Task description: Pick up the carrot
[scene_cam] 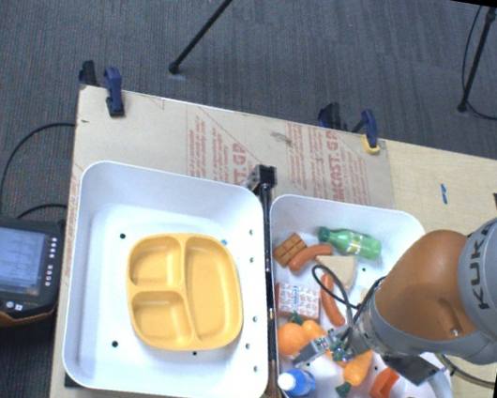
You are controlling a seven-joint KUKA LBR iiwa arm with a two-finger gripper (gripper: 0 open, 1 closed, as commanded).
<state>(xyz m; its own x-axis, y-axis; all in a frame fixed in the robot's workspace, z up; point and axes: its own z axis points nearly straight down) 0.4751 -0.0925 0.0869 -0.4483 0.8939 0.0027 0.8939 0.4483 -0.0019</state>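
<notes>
Carrot (357, 368), right bin (388, 218): long axis slanted, leafy end toward near rim; pincer (330, 344) just beside, clench state indeterminable.

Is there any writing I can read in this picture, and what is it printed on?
"KUKA", running sideways on the grey arm at the view's right.
Red lettering across the cardboard sheet under the bins: upside down and too blurred to read.
Screen of the handheld control pad at the left: too small to read.
Red-and-white packet in the right bin: print too small to read.
</notes>
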